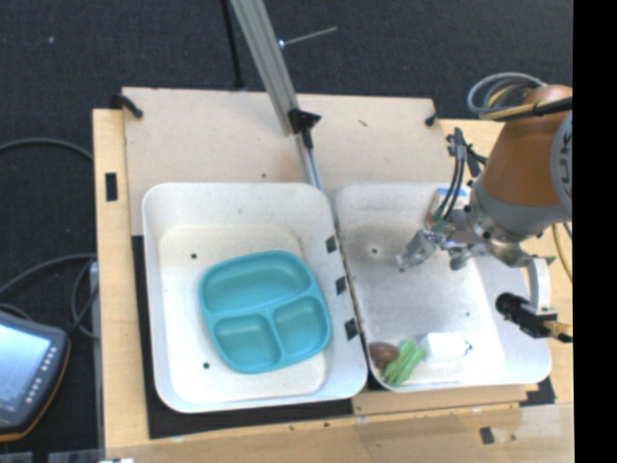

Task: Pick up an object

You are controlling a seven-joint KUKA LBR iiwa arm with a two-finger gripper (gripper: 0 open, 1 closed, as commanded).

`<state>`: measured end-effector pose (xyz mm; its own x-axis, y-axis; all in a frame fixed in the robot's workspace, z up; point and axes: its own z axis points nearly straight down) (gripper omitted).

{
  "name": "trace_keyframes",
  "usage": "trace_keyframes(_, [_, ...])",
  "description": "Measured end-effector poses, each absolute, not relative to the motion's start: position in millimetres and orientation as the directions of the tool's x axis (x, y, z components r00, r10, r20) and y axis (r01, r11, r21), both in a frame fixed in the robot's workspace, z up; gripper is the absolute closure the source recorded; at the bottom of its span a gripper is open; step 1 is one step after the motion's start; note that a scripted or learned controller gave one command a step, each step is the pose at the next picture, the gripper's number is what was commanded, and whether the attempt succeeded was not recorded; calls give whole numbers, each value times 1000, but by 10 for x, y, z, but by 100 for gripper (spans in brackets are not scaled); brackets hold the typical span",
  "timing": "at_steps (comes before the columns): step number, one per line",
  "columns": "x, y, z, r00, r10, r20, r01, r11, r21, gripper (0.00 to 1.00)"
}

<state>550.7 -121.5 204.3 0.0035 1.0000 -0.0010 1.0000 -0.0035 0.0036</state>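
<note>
Two bins: the left bin (174, 210) and the right bin (386, 210) sat side by side on the bench (212, 133), edges touching.
Arm: the grey and orange arm (525, 177) reached in from the right over the right bin, its far side cut off by the frame.
Tray: a teal divided tray (265, 309) lay flat in the left bin, well apart from the arm.
Gripper: the gripper (416, 252) hung above bare bin floor, probably mid-approach; I could not tell whether it was spread or pinched, and saw nothing in it.
Targets: a white block (445, 345), a green pod-like item (407, 363) and a brown lump (384, 353) huddled in the right bin's near corner, likely slid there.
Hard to read: the brown lump's shape stayed blurred, partly tucked under the green item.
</note>
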Motion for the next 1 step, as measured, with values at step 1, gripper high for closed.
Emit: trace_keyframes(1, [5211,-737,2058,-4,1000,0,1000,4,0,0])
